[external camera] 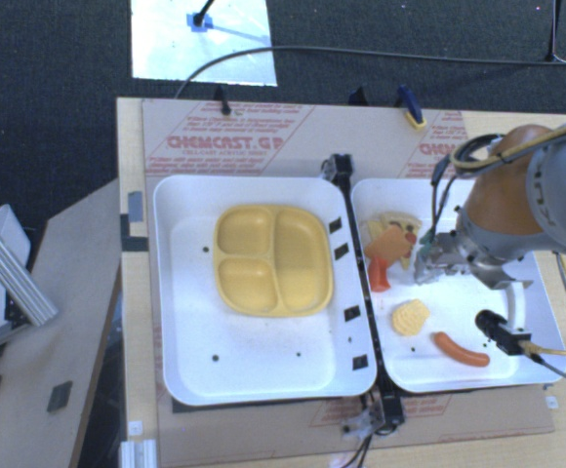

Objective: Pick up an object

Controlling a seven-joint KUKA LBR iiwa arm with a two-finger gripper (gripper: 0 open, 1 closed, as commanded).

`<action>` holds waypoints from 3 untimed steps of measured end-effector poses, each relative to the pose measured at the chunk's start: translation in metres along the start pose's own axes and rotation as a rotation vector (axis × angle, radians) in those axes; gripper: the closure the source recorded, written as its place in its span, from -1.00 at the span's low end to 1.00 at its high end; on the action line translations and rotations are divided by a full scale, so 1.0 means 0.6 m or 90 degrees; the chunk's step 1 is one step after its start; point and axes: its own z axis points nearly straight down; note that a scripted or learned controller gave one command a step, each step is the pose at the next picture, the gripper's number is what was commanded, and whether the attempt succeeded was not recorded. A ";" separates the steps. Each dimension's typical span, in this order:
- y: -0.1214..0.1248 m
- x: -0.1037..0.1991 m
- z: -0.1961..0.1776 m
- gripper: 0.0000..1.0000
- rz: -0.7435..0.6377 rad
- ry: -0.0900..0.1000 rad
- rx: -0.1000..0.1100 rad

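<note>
In the right-hand shallow white bin [546, 305] lie four small objects that could be picked. An orange-and-red carrot-shaped toy [384, 253] stands nearest the divider, its red tip pointing towards the bin's near edge. Behind it, partly covered, is a pale cream flat piece [396, 219] against the far wall. A round yellow ridged piece, like a small waffle or biscuit [411, 317], lies nearer the front, and a reddish-orange sausage-shaped toy [462, 349] lies to its right, close to the front rim. The four are set apart from each other, save the carrot and the cream piece, which overlap.

The grey arm with its orange band [503, 188] comes in from the right and bends down over this bin, its wrist tilted so that the metal gripper [427, 258] points leftward, just beside the carrot toy. Its tips are too small and blurred to read; I cannot tell their state, nor whether they touch the toy.

The left-hand white bin [195, 359] holds one thing: a yellow plastic plate with three compartments [271, 259], lying flat near the middle.
</note>
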 end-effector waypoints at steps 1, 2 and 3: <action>-0.008 -0.011 -0.079 1.00 0.001 0.000 0.000; 0.004 -0.015 -0.184 1.00 -0.002 -0.001 -0.003; 0.006 -0.015 -0.196 1.00 -0.002 0.000 0.000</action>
